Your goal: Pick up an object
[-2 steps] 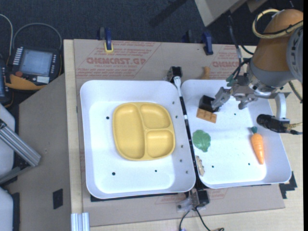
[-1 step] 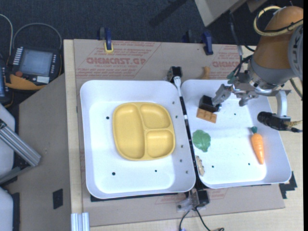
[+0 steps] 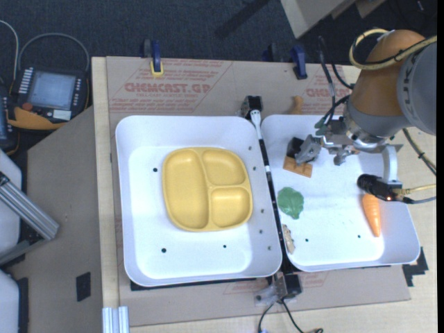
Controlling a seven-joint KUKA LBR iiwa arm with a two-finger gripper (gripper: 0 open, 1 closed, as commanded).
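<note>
My gripper (image 3: pixel 324 155) hangs over the back of the right bin (image 3: pixel 333 252), its fingers spread open with nothing between them. Just left of its left finger (image 3: pixel 308 152) lies a small orange-brown block (image 3: pixel 300 167) with a black piece (image 3: pixel 296 146) at its far end. A green broccoli-like lump (image 3: pixel 291 202) rests near the bin's left wall. An orange carrot (image 3: pixel 372 214) lies toward the right side, pointing to the front.
The left bin (image 3: pixel 139 255) holds a yellow divided plate (image 3: pixel 207 188). A small pale scrap (image 3: pixel 287 241) lies at the right bin's front left. A black divider strip (image 3: pixel 262 151) runs between the bins. The arm's grey and orange body (image 3: pixel 388 82) rises at the right.
</note>
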